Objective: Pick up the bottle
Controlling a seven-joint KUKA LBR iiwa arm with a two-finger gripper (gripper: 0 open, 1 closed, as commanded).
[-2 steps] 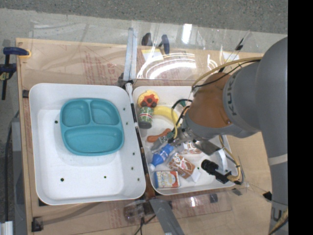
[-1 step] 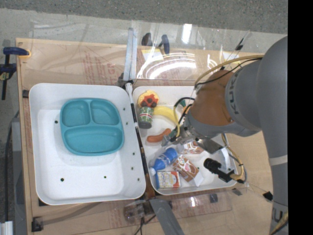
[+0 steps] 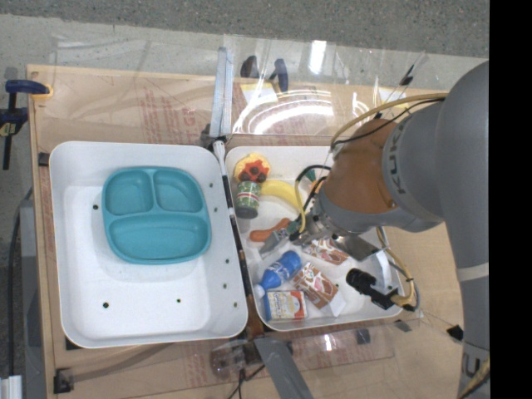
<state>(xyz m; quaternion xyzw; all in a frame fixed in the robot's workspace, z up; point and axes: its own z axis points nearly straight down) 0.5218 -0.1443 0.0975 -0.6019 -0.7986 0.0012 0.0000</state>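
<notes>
Bottle [image 3: 280,270] lying tilted in right bin [image 3: 366,312], white cap toward bin's left wall, beside snack packets [image 3: 316,285] | gripper [image 3: 301,229] low over clutter just above it, finger state impossible to tell | best centred across blue body, clear of packets.

We are looking at a thick, rounded grey arm [image 3: 453,152] wearing a broad orange band [image 3: 359,177] above its wrist (dark lettering is showing on the grey shell beside it). Thin yellow and black cables [image 3: 378,110] are looping over the band.
</notes>
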